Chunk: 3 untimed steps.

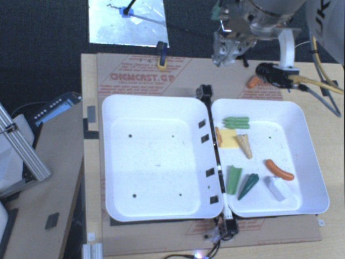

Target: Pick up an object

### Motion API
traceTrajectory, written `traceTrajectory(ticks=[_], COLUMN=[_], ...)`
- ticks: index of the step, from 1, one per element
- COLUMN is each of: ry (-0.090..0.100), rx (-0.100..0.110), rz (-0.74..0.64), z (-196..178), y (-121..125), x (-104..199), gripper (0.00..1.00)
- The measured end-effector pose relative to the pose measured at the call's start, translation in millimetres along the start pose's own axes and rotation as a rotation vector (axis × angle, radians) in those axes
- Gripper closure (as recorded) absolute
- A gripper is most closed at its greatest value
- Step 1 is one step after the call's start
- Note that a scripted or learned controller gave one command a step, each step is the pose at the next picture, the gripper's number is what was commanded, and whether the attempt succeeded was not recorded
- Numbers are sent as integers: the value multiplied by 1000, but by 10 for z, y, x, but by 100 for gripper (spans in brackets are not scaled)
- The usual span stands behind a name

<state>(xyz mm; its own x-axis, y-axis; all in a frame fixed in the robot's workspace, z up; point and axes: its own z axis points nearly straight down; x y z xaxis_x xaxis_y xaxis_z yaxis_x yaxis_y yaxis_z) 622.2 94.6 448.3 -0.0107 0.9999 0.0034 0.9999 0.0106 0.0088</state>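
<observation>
1. Far left, off the bench, I see a grey box (56,107) and a metal rail (21,150) on a side table.
2. Behind the bench lies a shiny sheet (128,14). A yellow clamp (161,61) grips the back edge of the printed board (143,73) under the bins.
3. The left bin (156,161) sits against the right bin, with black clips (205,139) down the seam between them.
4. The gripper (222,53) hangs over the board behind the right bin's back left corner, well apart from everything in that bin. I cannot tell how wide it is open or whether it has hold of anything.
5. An orange piece (252,82) lies on the board just behind the right bin.
6. The right bin (285,134) holds the pickable things:
   - By the seam there is an orange strip (218,136) against a yellow square (228,140).
   - Green pods (236,122) lie behind the square, and a cone (245,145) touches its right edge.
   - At the front, a green piece (233,179) and a dark pepper (248,185) lie side by side.
   - A white block (275,189) and a sausage (279,170) are further right.
</observation>
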Motion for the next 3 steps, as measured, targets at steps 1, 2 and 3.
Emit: traceTrajectory(ticks=[1,2,3], ry=[1,3,-3], rx=[8,-1,8], rz=[-4,-1,14], z=[-91,-926,-803], y=[-1013,-1213,-1345], x=[752,1286,682], gripper=[100,100,100])
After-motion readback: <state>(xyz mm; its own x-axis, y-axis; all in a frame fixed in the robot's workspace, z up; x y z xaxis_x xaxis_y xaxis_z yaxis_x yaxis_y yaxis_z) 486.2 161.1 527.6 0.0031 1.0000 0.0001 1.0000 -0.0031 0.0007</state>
